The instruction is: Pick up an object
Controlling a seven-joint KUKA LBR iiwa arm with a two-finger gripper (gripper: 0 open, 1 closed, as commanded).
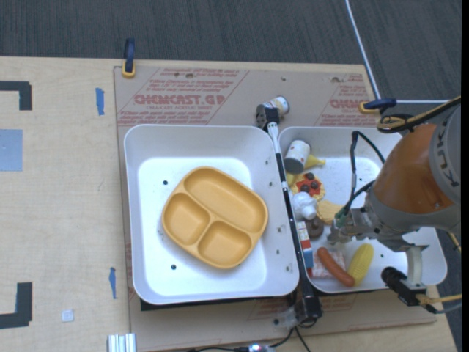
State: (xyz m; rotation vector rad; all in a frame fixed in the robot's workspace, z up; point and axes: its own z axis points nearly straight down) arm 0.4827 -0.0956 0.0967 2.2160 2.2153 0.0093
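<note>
The right bin [341, 152] holds a heap of toy food along its left side. A white cup [297, 152] lies at the top, with a waffle topped with berries [308, 186] below it. A yellow corn cob [360, 262] and a red sausage [333, 269] lie near the front. My gripper [346, 229] hangs low over the middle of this bin, just above the corn and right of a small brown piece [316, 229]. The wrist and orange band [410, 174] hide much of the bin's right half.
The left bin [146, 196] carries an orange three-compartment plate [214, 216]. A black bar [287, 196] runs between the two bins. Cables loop above the arm, and clamps [129, 56] hold the cardboard sheet at its back corners.
</note>
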